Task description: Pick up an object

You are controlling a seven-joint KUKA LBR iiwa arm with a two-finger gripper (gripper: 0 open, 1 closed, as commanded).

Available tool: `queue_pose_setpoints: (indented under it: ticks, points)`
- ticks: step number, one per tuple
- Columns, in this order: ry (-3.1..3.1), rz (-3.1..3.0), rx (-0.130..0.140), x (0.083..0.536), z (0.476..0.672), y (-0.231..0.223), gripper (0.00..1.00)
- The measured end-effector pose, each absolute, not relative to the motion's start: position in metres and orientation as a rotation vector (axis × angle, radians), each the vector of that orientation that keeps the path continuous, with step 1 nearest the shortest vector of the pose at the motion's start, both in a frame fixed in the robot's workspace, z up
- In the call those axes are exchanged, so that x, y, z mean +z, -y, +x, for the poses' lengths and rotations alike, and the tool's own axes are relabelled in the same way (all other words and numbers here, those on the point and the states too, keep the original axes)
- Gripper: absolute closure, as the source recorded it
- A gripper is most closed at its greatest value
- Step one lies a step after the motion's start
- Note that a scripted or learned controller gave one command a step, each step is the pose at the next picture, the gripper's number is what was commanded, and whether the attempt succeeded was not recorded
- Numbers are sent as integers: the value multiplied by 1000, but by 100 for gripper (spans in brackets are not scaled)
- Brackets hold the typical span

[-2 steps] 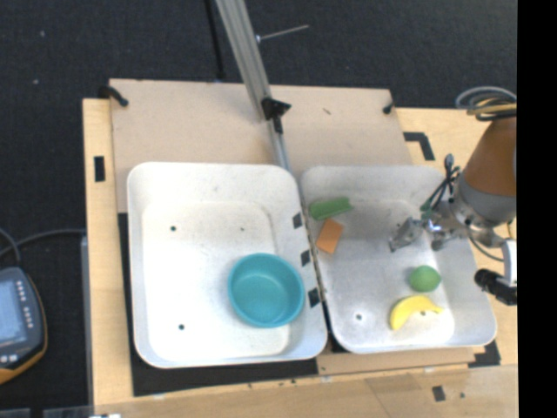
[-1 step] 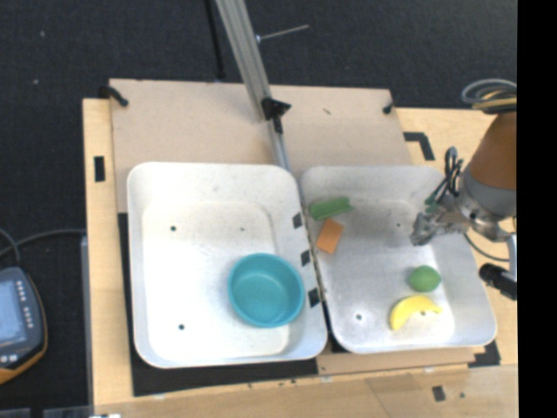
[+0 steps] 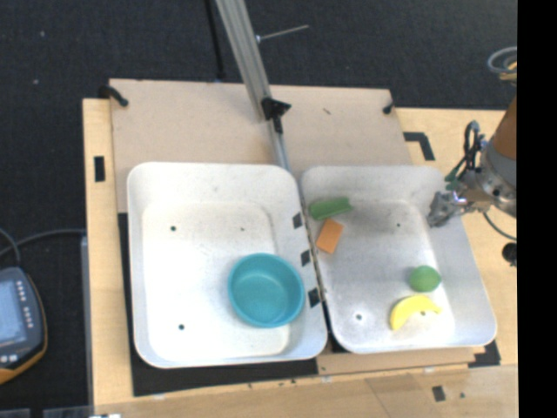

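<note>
The right bin holds a green oblong piece and an orange block near its left wall. A green ball and a yellow banana-shaped toy lie toward its front right. A blue bowl rests in the left bin, at its front right. My gripper hangs over the right bin's right rim, well above and right of the green ball, with nothing seen between its fingers.
A slanted metal post rises from the bench behind the gap between the bins. A cardboard sheet lies under the bins' far side. A handheld pendant sits at the far left.
</note>
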State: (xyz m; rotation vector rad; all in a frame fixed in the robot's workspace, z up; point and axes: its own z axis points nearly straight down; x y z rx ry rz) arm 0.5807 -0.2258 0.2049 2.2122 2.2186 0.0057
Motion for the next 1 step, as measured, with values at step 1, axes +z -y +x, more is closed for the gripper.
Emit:
queue_pose_setpoints:
  ticks: [1]
  points:
    - [-2219,2210,6,268,588,226,100]
